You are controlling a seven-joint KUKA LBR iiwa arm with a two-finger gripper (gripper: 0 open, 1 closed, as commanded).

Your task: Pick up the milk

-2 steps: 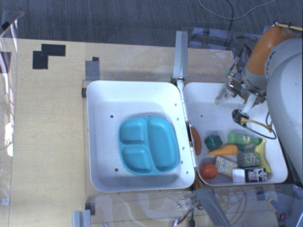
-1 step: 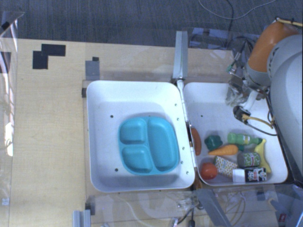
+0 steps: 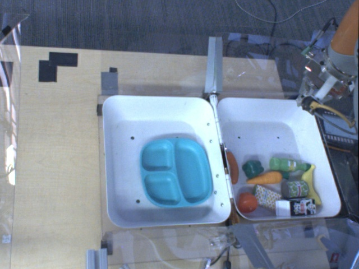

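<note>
Milk (image 3: 296, 207) lies on its side in the right bin (image 3: 269, 116), at that bin's near edge — a small white bottle with a black-and-white patterned label, its white cap end pointing toward the tomato. Every place below is given from this milk bottle. Just behind it, touching or nearly so, sits a grey can (image 3: 294, 189). To the far side of the can lies a green bottle (image 3: 289, 164), on its side. A yellow banana (image 3: 310, 182) curves along the can's outer side, reaching down close to the milk's label end. Left of the milk rests a patterned, tan packet (image 3: 267, 195), and beyond that a red tomato (image 3: 247, 202) in the bin's near left corner. An orange carrot (image 3: 265, 178) lies behind the packet, with a dark green pepper (image 3: 253, 167) just past the carrot's tip. A brown, oblong thing (image 3: 232, 167) rests against the bin wall farthest left of the milk.

The hand (image 3: 312, 101) hangs well apart from the milk, above the far right rim of the same bin, under the arm's orange band (image 3: 345, 35) — whether its fingers are apart or together cannot be told.

Across the divider, further left still, the left bin (image 3: 129, 116) holds a blue divided tray (image 3: 176, 171). Both bins sit on the pale wooden counter (image 3: 56, 167).
</note>
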